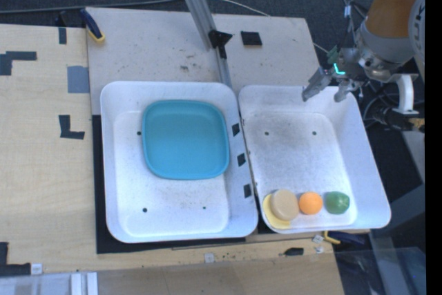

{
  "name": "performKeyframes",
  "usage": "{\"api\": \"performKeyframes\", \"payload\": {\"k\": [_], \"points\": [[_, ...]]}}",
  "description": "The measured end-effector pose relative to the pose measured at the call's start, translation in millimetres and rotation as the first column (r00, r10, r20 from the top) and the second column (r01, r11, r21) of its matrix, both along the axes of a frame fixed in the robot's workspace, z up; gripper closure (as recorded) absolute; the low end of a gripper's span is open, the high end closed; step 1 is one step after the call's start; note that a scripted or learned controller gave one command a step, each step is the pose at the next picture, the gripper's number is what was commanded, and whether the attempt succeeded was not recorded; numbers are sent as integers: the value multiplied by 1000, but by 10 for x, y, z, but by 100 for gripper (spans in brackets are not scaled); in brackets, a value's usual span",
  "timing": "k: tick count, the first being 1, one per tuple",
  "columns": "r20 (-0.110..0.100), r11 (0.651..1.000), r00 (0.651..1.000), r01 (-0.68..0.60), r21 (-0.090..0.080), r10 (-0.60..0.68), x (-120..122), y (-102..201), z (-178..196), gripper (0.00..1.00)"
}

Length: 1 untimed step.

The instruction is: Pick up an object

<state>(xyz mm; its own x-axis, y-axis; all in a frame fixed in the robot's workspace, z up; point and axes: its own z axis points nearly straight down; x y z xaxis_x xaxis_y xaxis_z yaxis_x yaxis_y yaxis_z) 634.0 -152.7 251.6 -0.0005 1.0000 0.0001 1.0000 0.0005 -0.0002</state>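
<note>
I have the end effector (327, 88) hanging over the far right corner of the right-hand shallow white bin (359, 148), its two fingers spread apart with nothing between them. My likely targets sit well apart from it, lined up along that bin's near edge: a tan round disc on a yellow piece (283, 204), a small orange ball (310, 203) and a green ball (337, 202). I judge they gathered against that wall. The square blue plastic plate (185, 139) lies flat in the left-hand white bin (117, 148).
</note>
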Motion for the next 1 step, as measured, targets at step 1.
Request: {"api": "performKeyframes", "payload": {"k": [1], "points": [[0,1000,1000,0,0,0,0,0,-1,0]]}}
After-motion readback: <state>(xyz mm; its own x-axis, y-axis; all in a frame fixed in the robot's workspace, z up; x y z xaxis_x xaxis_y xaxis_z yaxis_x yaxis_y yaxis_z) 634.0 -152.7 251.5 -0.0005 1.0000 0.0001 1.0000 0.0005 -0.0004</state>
